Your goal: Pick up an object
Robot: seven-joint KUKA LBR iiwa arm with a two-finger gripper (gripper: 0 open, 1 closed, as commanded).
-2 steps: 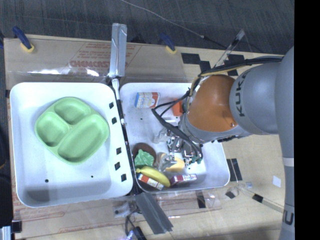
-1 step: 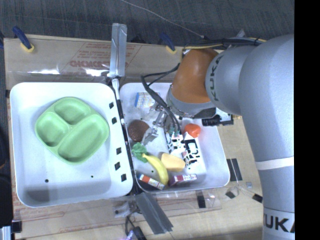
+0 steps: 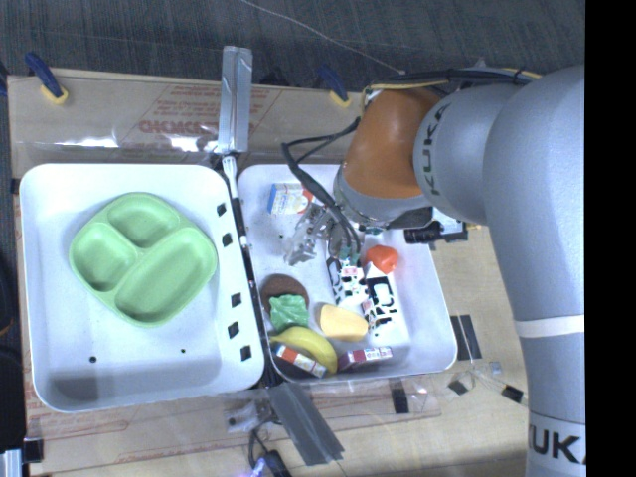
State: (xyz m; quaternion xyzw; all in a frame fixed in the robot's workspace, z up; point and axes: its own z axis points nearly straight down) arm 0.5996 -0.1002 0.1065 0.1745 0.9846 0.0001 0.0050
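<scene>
Robotics lab: KUKA arm (image 3: 527, 187) over bench w/ 2 white bins (image 3: 40, 266), clamps (image 3: 45, 76), loose cables (image 3: 308, 147), toy food.

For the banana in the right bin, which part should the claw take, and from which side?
Take the banana across its thick yellow middle, coming straight down. It lies flat, curved, near the right bin's front wall, with green food and the cheese wedge close by, so a side approach looks crowded.

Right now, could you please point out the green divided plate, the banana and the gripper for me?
green divided plate (image 3: 144, 256): camera view, on the ridge between its compartments.
banana (image 3: 310, 344): camera view, middle of its yellow peel.
gripper (image 3: 310, 238): camera view, at the fingertips, above the right bin.
</scene>
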